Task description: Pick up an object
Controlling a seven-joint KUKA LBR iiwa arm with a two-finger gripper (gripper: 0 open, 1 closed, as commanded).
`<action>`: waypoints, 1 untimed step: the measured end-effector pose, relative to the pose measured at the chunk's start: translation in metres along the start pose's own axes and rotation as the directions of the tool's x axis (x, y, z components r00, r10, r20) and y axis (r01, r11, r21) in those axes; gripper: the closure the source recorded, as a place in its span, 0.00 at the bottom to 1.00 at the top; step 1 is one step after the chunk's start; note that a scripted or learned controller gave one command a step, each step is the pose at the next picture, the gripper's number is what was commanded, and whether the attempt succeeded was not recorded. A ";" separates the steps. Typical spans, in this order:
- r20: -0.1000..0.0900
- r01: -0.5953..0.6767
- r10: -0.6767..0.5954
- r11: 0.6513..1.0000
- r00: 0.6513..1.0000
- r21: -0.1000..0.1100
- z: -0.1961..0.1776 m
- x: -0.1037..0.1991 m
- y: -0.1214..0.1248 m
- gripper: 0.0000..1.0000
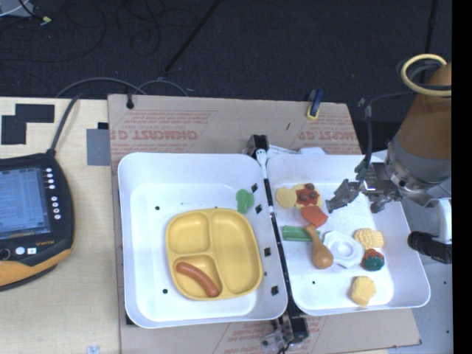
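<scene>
My gripper (360,198) hangs over the upper part of the right bin (413,286), open, with nothing between its fingers. Below and to its left lie toy foods: a yellow-and-red piece (295,195), a red piece (315,216), a green bean (294,233), a brown drumstick (320,251), a fried egg (344,246), two corn pieces (368,237) (361,290) and a red-green piece (373,259). The red piece is the closest to the left fingertip.
The left bin (140,198) holds a yellow divided plate (193,233) with a sausage (198,277) in its front compartment. A green piece (244,198) lies by the wall between the bins. A teach pendant (29,212) sits at the far left.
</scene>
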State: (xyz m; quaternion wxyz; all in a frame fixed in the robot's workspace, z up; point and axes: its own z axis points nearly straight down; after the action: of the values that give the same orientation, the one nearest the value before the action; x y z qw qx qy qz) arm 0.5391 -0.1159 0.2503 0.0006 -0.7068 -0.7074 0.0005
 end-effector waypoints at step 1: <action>0.003 0.002 -0.001 1.000 1.000 -0.018 -0.295 0.013 -0.030 0.00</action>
State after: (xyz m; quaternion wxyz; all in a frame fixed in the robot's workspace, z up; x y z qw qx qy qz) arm 0.5096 -0.1027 0.5454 -0.0068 -0.7063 -0.7079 -0.0048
